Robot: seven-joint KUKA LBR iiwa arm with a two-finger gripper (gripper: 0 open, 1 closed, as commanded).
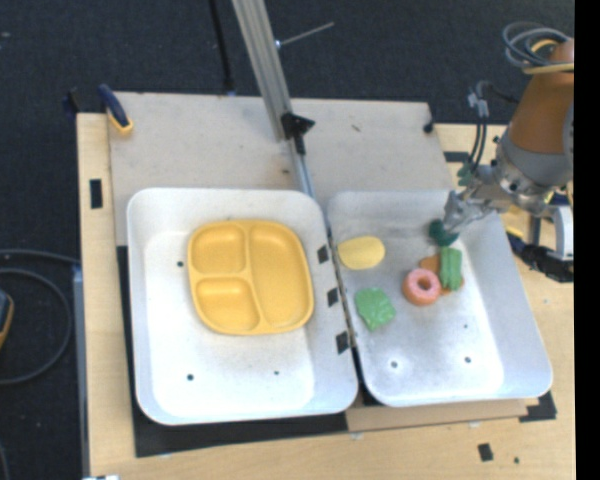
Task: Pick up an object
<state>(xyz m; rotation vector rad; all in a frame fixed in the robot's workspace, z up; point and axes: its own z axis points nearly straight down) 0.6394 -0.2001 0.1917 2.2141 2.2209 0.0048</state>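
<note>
The right bin (pixel 480 368) holds a pale yellow oval object (pixel 361 252), a light green lump (pixel 375 308), a pink ring (pixel 421 286) and a green piece lying against an orange one (pixel 449 267). My gripper (pixel 444 229) hangs over the back of this bin, reaching in from the right. Its tip is just behind the green and orange piece and to the right of the yellow oval. A small dark green shape sits at the tip; whether it is an object or part of the gripper is unclear.
A yellow divided plate (pixel 250 274) lies in the left bin (pixel 160 368). A metal pole (pixel 265 58) rises behind the divider between the bins. Cables hang by the arm at the right edge.
</note>
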